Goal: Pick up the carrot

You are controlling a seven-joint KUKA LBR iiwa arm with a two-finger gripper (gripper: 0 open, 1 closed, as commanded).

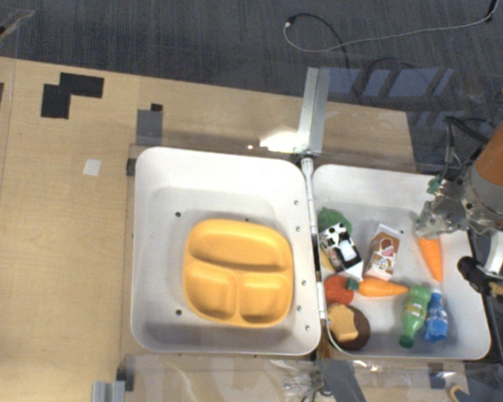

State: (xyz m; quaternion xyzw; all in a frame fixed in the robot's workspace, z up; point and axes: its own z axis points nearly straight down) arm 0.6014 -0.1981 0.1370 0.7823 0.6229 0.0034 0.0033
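Wooden bench [48, 249], yellow divided tray [237, 271] in left bin [161, 189]; right bin [365, 192]: carrot [381, 289], bottles, gripper [432, 220] jaws untellable.

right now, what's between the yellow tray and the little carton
In the camera view, the bins' shared rims and a black-and-white toy lie between yellow tray and carton.

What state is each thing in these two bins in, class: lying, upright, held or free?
Yellow tray: flat in the left bin, compartments up.
Carrot: lying in the right bin, just below the gripper, not visibly held.
Second carrot: lying flat, free.
Green bottle: lying down.
Blue bottle: lying beside the green one.
Small carton: lying flat.
Cow toy: lying against the bin's left wall.
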